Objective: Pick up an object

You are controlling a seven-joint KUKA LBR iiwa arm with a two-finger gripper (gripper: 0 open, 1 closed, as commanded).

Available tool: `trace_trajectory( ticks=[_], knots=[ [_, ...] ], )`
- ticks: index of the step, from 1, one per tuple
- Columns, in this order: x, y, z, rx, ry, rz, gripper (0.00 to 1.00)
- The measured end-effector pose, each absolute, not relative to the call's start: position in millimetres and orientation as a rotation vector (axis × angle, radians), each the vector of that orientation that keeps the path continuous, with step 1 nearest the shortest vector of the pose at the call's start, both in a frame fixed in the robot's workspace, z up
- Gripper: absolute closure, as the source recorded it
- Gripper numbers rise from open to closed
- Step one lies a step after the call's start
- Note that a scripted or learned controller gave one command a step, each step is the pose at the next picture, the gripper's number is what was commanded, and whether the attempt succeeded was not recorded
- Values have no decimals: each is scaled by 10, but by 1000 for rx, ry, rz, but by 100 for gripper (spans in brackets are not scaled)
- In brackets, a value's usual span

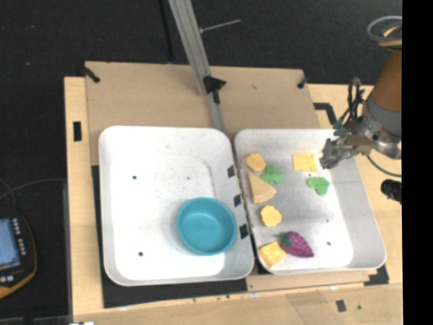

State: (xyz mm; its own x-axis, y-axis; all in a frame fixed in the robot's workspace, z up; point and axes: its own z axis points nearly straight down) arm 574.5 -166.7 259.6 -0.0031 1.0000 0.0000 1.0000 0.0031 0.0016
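Nearest the camera, a yellow block [272,253] touches a purple grape bunch [297,244] in the right bin [358,208]. The left bin [149,161] bears a blue bowl [205,225]. The gripper [331,156] hovers just beside a yellow square [304,162], above a green piece [318,185]; its grip state I cannot tell.

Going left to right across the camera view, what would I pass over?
Handheld screen device → left bin → blue bowl → tan wedge → purple grapes → green piece → gripper.
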Motion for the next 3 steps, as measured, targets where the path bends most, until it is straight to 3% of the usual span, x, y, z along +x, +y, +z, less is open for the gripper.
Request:
trace_trajectory(
  ticks=[3],
  knots=[
    [5595, -210, 2518, 2212, 2229, 5, 100]
  ],
)
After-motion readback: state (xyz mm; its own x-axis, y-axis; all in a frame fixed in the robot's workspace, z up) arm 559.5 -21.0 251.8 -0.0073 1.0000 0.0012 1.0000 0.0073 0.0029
